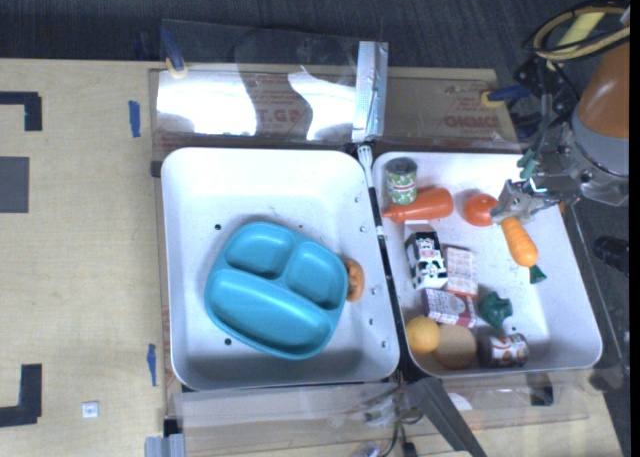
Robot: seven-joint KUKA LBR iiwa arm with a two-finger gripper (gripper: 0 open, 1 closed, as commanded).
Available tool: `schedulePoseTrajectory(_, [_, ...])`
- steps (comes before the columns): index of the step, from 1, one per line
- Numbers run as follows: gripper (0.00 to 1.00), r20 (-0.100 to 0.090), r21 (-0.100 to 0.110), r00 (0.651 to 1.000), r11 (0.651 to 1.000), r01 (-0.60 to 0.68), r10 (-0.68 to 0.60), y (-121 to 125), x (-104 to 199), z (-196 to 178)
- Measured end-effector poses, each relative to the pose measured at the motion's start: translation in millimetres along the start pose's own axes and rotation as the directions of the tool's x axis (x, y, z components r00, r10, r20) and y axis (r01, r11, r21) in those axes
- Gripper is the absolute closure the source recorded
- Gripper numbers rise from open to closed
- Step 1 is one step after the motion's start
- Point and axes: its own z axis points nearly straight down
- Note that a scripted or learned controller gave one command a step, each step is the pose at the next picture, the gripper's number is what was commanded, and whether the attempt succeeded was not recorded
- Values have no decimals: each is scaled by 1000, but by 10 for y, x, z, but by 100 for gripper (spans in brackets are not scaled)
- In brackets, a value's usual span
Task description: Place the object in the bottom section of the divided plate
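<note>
Surface (70, 245) carries two white bins side by side. Left bin (200, 185) holds blue plate (275, 288), tilted; small orange item (354, 280) touching plate's right rim. Arm (600, 135) reaches in from right over right bin (570, 325). Gripper (520, 200) low at bin's upper right; open or clenched: cannot tell. Carrot (520, 243) lies just below gripper tip. Tomato (479, 208) just left of gripper.

Two white bins (190, 245); one blue divided plate (275, 287), two carrots (520, 242)
</note>
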Motion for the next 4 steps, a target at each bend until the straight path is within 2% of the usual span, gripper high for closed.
schedulePoseTrajectory(1, [100, 2, -5, 994, 994, 113, -113, 384, 716, -92])
schedulePoseTrajectory(2, [100, -1, 1, 994, 994, 113, -113, 539, 1513, 113])
schedulePoseTrajectory(3, [100, 0, 8, 993, 993, 115, -115, 369, 2324, 910])
schedulePoseTrajectory(4, [100, 0, -2, 981, 981, 195, -195, 619, 3129, 757])
